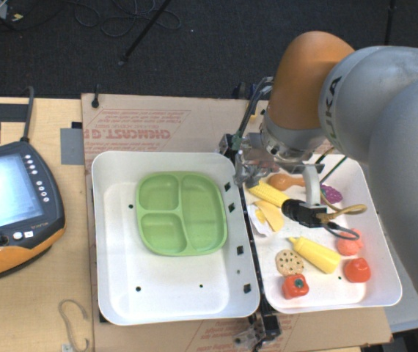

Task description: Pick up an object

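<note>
In the right bin (pixel 385 284), the gripper (pixel 257 169) is hovering just above-left of the yellow corn (pixel 269 194), whose long axis is running down-right; finger state: cannot tell.

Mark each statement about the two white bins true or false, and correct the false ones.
1. The green divided plastic plate lies in the left white bin. True.
2. The yellow toy corn cob lies on that plate. False: it lies in the right white bin.
3. The round chocolate-chip cookie is in the right bin. True.
4. The grey arm hangs over the left bin. False: it is over the right bin.
</note>
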Tool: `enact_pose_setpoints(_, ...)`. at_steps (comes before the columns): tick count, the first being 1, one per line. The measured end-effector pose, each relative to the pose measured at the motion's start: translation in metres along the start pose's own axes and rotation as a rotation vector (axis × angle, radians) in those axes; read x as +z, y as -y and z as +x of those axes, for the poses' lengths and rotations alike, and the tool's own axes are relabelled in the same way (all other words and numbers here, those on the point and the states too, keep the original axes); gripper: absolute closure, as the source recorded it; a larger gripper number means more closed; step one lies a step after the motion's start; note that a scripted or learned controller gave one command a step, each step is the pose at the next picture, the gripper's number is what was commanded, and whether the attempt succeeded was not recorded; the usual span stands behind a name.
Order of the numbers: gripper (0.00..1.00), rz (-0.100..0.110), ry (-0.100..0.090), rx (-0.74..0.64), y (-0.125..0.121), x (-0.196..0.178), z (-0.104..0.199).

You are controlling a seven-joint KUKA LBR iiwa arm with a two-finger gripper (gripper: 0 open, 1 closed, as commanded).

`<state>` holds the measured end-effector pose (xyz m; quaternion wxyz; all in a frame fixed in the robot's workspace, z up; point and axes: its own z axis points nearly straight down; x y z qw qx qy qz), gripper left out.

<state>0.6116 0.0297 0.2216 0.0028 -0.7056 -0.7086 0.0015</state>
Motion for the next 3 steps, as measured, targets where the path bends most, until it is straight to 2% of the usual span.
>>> enact_pose_setpoints(1, 1.0, -0.001, 0.0, 0.0, -0.027, 0.005, 0.048)
enact_pose_setpoints(2, 1.0, -0.002, 0.0, 0.001, -0.028, -0.01, 0.091)
enact_pose_setpoints(3, 1.0, -0.001, 0.004, 0.004, -0.041, -0.001, 0.082)
